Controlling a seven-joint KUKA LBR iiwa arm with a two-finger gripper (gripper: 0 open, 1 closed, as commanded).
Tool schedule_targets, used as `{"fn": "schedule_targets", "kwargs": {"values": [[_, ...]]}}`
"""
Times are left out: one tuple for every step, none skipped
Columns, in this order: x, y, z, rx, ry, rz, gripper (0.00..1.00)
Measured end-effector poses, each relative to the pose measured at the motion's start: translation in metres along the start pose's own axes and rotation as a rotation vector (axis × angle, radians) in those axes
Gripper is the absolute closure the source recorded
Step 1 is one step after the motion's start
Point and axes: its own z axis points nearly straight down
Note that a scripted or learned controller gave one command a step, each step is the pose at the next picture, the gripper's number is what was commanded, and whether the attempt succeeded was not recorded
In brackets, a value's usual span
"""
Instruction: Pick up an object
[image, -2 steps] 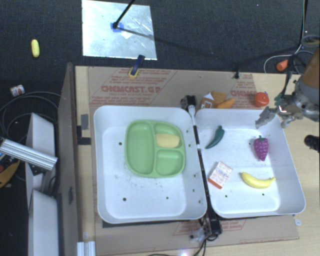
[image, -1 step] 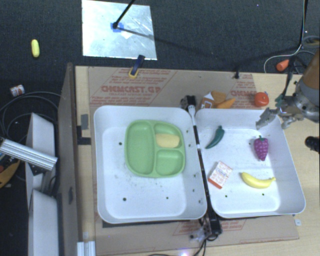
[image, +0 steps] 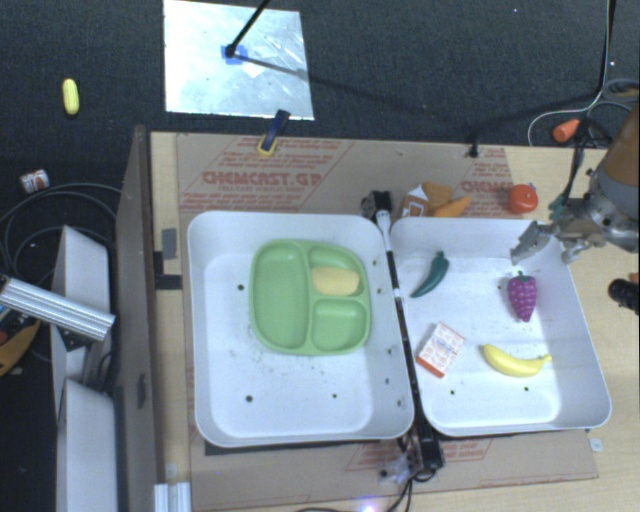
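Grey hand (image: 545, 243) blurred, arm cut off, above purple grapes (image: 521, 296)

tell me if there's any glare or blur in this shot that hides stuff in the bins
Camera view: glare sits on the shiny sheet beyond the bench, not the bins; right bin items cast soft shadows; the gripper at the right edge looks slightly blurred.

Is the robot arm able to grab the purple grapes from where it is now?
Probably yes. The gripper hangs just above the grapes in the right bin, and nothing lies on top of them. The banana and green pepper sit apart.
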Motion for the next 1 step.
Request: {"fn": "schedule_targets", "kwargs": {"values": [[0.0013, 0.0147, 0.1217, 0.005, 0.003, -0.003, 0.0]]}}
